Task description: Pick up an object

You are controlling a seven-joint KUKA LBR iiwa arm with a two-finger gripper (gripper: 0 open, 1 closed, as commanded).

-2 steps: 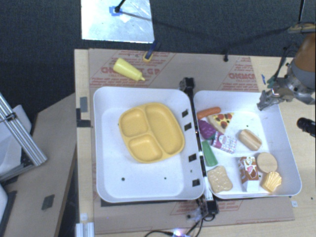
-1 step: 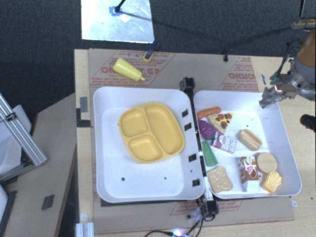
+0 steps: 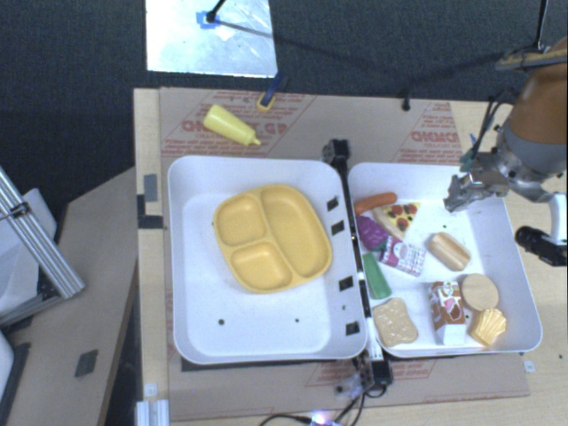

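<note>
The right bin (image 3: 516, 264) holds several toy foods: a hot dog (image 3: 375, 202), a pizza slice (image 3: 399, 216), a purple piece (image 3: 370, 232), a small printed packet (image 3: 404, 257), a bread roll (image 3: 449, 250), a green piece (image 3: 376, 280), a toast slice (image 3: 395, 320), a carton (image 3: 446, 311), a round cookie (image 3: 479, 292) and a yellow shell-shaped piece (image 3: 489, 327). My gripper (image 3: 459, 193) hangs over the bin's upper right part, above and to the right of the pizza slice. Nothing shows between its fingers.
The left bin (image 3: 193, 327) carries a yellow divided plate (image 3: 271, 236). A yellow bottle (image 3: 230, 124) lies on the cardboard behind the bins. A shiny metal sheet (image 3: 211, 23) sits further back. The black divider (image 3: 348, 238) runs between the bins.
</note>
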